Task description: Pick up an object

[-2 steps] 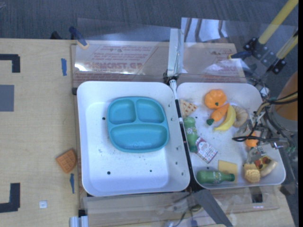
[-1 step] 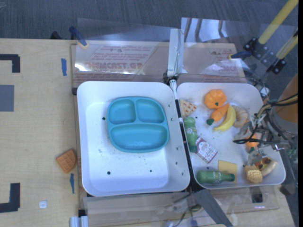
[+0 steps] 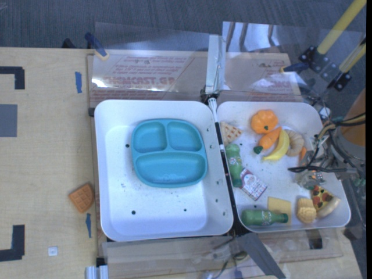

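The right bin (image 3: 340, 217) holds several toy foods: an orange pumpkin (image 3: 264, 121), a carrot (image 3: 267, 140), a banana (image 3: 279, 146), a waffle piece (image 3: 231, 132), a green can (image 3: 234, 163), a red and white packet (image 3: 253, 185), a cheese block (image 3: 279, 204), a green bottle (image 3: 264, 217), a yellow corn piece (image 3: 306, 210) and a pizza slice (image 3: 323, 200). My gripper (image 3: 310, 173) hangs low over the right side of this bin, just above the pizza slice, half lost among dark cables.
The left bin (image 3: 116, 214) carries a blue divided plate (image 3: 168, 152). An orange waffle toy (image 3: 82, 197) lies on the wooden bench left of the bins. Clear plastic sheets (image 3: 151, 68) stand behind both bins. Yellow rods (image 3: 343, 22) cross the top right.
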Available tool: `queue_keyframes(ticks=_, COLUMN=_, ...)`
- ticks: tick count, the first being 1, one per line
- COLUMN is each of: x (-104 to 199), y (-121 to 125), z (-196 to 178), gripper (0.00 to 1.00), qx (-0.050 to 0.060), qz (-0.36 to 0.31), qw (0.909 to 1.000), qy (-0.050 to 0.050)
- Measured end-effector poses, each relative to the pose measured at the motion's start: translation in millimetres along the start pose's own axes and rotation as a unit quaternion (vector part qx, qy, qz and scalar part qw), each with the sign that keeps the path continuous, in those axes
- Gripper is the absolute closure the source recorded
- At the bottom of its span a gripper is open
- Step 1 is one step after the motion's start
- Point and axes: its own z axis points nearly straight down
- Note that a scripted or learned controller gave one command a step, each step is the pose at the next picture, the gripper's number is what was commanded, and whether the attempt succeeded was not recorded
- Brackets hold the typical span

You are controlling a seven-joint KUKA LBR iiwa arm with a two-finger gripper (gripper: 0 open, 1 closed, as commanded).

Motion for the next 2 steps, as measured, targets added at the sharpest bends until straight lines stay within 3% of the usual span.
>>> queue_keyframes(ticks=1, x=-72.7, y=94.1, z=-93.7, gripper=1.00, qx=-0.005, qz=0.040, qw=0.9992, qy=0.005)
queue_keyframes(ticks=2, x=-69.3, y=90.5, z=-89.8, gripper=0.00, qx=-0.005, qz=0.043, qw=0.9990, qy=0.009)
